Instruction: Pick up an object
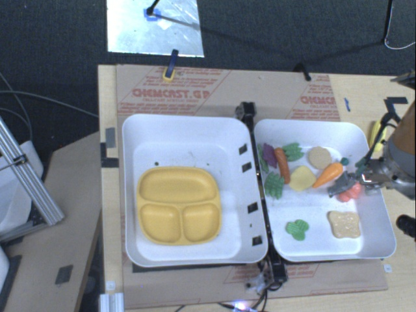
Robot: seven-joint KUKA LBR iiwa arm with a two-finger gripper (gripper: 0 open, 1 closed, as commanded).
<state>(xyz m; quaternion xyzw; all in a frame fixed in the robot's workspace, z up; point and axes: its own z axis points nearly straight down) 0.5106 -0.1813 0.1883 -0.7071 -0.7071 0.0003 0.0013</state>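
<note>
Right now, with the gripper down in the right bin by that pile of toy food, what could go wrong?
1. The gripper sits among crowded items: the orange carrot and a red piece lie right beside it, so it may nudge them or catch the wrong one.
2. It works near the right bin wall, so a push could jam items against the wall.
3. The yellow block touches the carrot, so it might shift or be dragged along.
</note>
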